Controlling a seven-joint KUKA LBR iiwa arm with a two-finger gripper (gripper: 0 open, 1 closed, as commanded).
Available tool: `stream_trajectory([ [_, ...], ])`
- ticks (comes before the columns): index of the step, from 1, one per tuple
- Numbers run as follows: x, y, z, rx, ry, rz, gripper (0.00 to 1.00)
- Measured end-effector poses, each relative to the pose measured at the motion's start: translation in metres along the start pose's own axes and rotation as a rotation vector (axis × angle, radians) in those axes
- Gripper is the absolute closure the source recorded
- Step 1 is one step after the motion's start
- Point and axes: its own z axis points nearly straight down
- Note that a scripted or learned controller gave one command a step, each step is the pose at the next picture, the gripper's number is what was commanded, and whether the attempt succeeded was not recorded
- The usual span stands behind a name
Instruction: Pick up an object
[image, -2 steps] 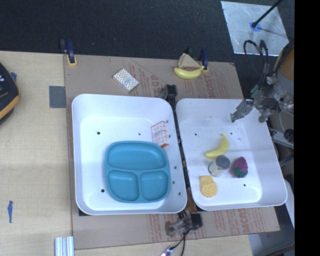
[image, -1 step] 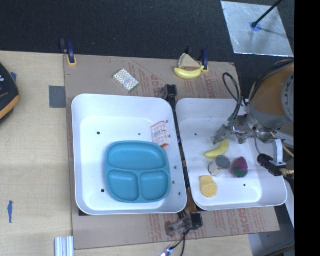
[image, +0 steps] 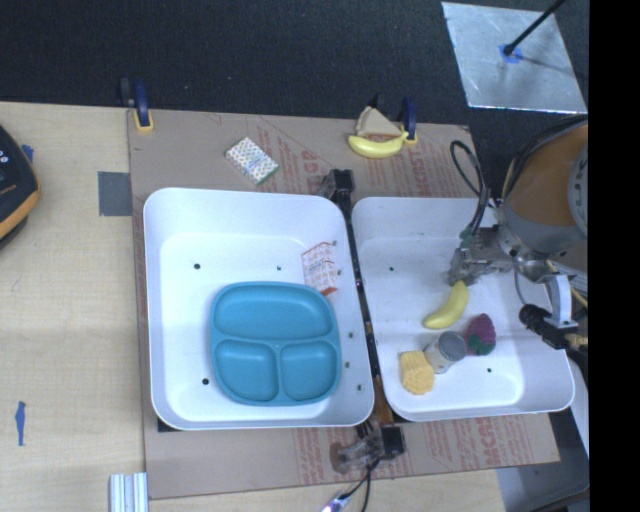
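Note:
The right bin (image: 400, 228) holds a yellow banana (image: 446, 307), a purple fruit (image: 482, 335), a grey cylinder (image: 446, 351) and a yellow knobbly block (image: 417, 372), grouped near its front middle. My gripper (image: 470, 264) hangs low over the right bin, just above the banana's upper end. The grey arm with its orange band (image: 545, 185) comes in from the right. Nothing is visibly held.
The left bin (image: 180, 215) bears a blue divided tray (image: 274, 341) and a red-and-white packet (image: 321, 267) by its right wall. Behind the bins lie a toy banana with a sandwich piece (image: 377, 137) and a patterned packet (image: 251, 159). Cables trail beside the arm.

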Motion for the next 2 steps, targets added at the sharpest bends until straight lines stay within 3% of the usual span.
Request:
stream_trajectory([
  [2, 0.053, -0.042, -0.099, -0.003, 0.002, 0.003, 1.00],
])
